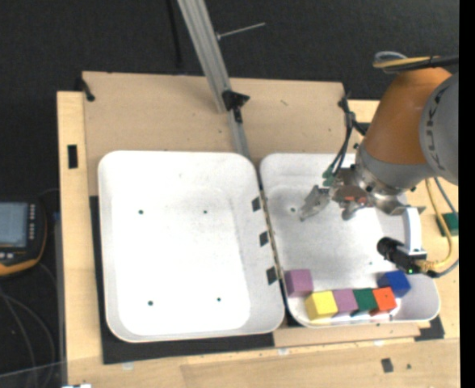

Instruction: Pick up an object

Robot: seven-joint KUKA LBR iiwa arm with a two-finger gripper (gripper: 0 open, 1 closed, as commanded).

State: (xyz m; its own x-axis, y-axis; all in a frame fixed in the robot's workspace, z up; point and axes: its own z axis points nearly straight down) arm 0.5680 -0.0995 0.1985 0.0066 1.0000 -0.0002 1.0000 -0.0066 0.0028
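Where the arm (411, 128) comes in from the right, its gripper (328, 200) hangs over the upper middle of the right bin (290, 172), fingers spread apart with nothing between them. Bare white floor lies under it, well apart from the blocks.

Those blocks crowd the bin's near edge. A purple block (299, 280) sits by itself close to the left wall. Just beside it a row runs along the front rim: yellow block (321, 304), a second purple one (345, 300), green block (363, 299), orange block (383, 299), each touching or nearly touching its neighbour. A blue block (396, 282) sits behind the orange one, toward the right corner. All look like small cubes, so none shows a long axis; the row itself runs left to right along the rim. The rim and the neighbours leave little room at the blocks' sides, while the centre and far half of the bin are open.

A black fitting (393, 250) on the arm hangs over the bin's right side, near the blue block.

Beside it the left bin (112, 217) shows a few dark specks. Both rest on a pale wooden bench (140, 111) on dark carpet (60, 23). A grey metal strut (209, 47) slants over the bench's far edge, and a small screen device (7, 229) lies on the floor at the left.
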